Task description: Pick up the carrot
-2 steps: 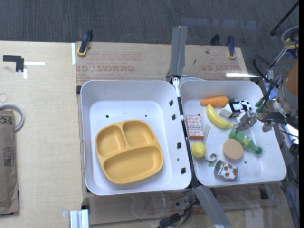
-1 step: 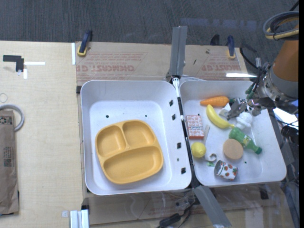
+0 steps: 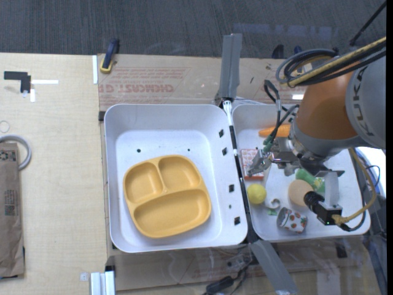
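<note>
The long orange carrot (image 3: 270, 130) lies in the right white plastic bin (image 3: 245, 118), up near its far wall, partly hidden by the grey and orange robot arm (image 3: 328, 112). Its long side runs from 9 o'clock to 3 o'clock. The metal claw (image 3: 263, 163) hangs lower down, over a small red and white packet (image 3: 248, 159). From the claw, the carrot sits close by at about 12 o'clock. I cannot tell how wide the claw is. A round yellow lemon (image 3: 256, 193) rests at its 6 o'clock.
</note>
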`<state>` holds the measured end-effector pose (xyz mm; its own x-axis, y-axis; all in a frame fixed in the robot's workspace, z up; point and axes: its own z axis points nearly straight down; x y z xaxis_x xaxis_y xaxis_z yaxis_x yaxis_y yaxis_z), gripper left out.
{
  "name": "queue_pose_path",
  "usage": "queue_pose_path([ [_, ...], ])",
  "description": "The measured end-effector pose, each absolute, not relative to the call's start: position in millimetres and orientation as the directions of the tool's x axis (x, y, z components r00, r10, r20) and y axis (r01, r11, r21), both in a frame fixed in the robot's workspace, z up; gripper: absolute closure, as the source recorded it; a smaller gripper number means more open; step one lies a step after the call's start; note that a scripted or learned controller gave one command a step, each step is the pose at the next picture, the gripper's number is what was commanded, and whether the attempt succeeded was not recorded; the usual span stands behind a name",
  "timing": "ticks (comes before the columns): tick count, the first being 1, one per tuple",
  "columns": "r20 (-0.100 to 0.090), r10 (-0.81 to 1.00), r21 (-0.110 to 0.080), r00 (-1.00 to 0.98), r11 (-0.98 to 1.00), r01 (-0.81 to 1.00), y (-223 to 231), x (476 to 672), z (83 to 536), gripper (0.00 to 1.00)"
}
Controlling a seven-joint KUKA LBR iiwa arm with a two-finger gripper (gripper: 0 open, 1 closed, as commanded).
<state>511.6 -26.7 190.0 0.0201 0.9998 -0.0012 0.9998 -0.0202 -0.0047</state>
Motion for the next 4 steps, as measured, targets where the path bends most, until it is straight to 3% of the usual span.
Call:
queue_pose_path([
  [1,-0.001,1.000,-0.002,-0.023,0.023,1.000,-86.6,522.9,190.9,0.00],
  [2,-0.002,0.970,0.000,-0.243,0.243,0.970,-189.0,519.5,190.8,0.00],
  [3,-0.002,0.886,0.000,-0.463,0.463,0.886,-155.1,567.4,183.0,0.00],
  [4,-0.004,0.888,0.001,-0.460,0.460,0.888,-156.1,568.0,192.0,1.00],
])
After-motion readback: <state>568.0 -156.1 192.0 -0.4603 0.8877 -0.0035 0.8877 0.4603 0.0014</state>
